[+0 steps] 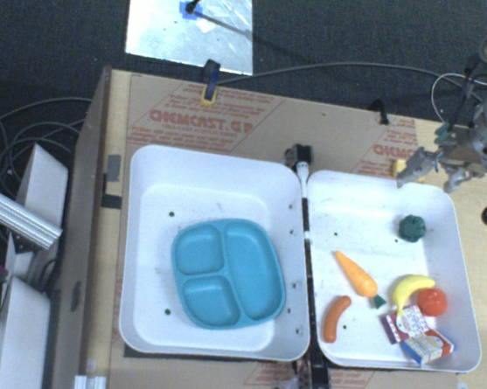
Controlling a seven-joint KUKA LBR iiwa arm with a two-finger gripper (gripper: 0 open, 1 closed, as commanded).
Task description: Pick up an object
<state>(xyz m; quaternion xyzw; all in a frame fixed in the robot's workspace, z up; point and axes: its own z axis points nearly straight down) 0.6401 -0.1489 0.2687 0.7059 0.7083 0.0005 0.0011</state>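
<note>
Red "CHEMCAST GP" lettering (partly readable) marks the board behind both bins.

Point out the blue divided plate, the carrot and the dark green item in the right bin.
blue divided plate (229, 272): camera view, on the ridge where its compartments meet.
carrot (355, 274): camera view, middle of the orange body.
dark green item (412, 227): camera view, its centre; too small to identify.
</note>
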